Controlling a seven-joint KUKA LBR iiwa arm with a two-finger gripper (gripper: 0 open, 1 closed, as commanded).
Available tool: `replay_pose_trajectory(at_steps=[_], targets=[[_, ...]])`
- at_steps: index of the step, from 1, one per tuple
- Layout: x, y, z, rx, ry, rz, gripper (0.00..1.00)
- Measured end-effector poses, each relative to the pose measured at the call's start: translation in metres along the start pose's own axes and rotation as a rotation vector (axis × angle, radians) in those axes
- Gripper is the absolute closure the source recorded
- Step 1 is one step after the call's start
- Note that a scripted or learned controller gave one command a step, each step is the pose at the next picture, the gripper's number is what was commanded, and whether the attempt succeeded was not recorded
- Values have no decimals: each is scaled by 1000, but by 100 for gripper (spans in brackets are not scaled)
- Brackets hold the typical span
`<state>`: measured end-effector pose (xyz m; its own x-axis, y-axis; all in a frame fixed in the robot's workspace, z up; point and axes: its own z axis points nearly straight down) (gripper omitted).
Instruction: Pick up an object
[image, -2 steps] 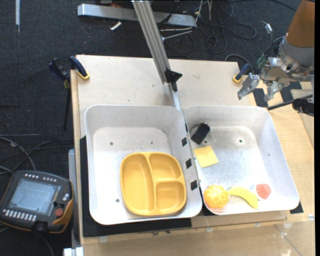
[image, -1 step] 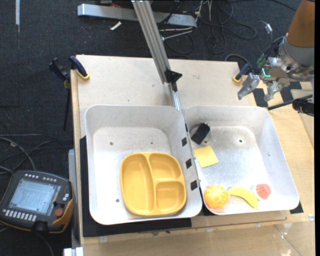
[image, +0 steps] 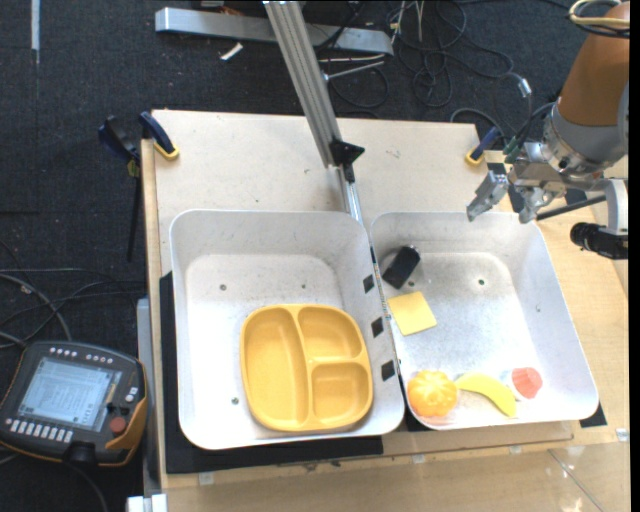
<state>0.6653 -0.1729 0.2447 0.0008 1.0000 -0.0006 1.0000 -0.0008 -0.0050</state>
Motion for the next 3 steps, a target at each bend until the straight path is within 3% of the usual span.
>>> replay_pose_trajectory(at_steps=[2, 3], targets=[[-5, -11, 107, 1, 1, 0, 0], [-5, -9, 92, -8, -2, -1, 100]])
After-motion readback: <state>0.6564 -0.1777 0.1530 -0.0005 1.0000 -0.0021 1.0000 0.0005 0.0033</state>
